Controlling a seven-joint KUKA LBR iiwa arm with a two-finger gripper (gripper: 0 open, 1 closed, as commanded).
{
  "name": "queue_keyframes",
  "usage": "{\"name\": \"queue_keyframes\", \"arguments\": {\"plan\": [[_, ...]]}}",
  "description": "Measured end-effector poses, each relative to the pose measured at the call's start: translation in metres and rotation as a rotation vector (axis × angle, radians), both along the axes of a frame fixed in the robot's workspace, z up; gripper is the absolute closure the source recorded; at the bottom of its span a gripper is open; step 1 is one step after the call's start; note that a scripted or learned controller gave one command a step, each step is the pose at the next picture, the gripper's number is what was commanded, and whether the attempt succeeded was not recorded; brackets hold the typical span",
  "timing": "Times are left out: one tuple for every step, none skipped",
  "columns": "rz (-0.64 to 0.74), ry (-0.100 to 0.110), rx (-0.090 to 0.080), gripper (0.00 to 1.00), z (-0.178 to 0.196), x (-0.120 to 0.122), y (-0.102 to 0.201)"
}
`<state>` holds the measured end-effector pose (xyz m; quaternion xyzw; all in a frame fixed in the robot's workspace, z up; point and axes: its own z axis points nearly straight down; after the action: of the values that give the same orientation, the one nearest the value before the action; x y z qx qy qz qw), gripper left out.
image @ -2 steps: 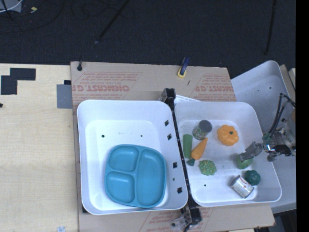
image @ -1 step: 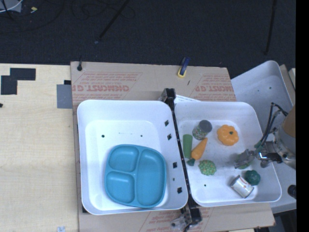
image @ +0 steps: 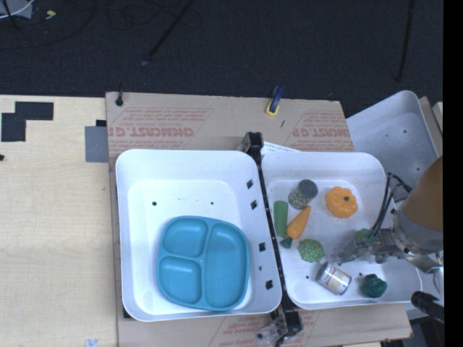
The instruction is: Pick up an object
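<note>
While the left bin [image: 137,194] carries just a blue divided plate [image: 202,262], well away from the jaws, the pickable things all lie in the right bin [image: 376,166].

Farthest from the jaws on their left, a green cylinder [image: 281,217] lies touching an orange carrot [image: 298,223], with a grey-topped can [image: 304,192] just above them. These look like light, hard plastic toys; the carrot tapers, so a grip across its thicker upper half would likely hold better than the tip.

Nearer, a green broccoli-like piece [image: 311,250] sits between the carrot and a small silver can [image: 334,279] lying on its side. The can is probably smooth and apt to roll, so it should be taken across its round body, squarely.

An orange pumpkin [image: 341,202] lies above and to the left of the jaws, rounded and likely slippery.

The gripper [image: 362,246] hovers low at the bin's right side, beside a small green piece [image: 362,235]; whether the jaws are spread or closed, or have hold of anything, I cannot tell. A dark green lump [image: 374,286] sits just below them.
</note>
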<state>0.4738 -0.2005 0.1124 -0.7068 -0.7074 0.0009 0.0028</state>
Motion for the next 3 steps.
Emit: {"name": "queue_keyframes", "arguments": {"plan": [[-0.001,-0.004,-0.001,0.00,-0.026,0.001,0.002],[-0.005,-0.005,-0.001,1.00,-0.014,0.001,0.001],[-0.001,-0.007,-0.003,1.00,0.040,-0.006,0.007]]}}
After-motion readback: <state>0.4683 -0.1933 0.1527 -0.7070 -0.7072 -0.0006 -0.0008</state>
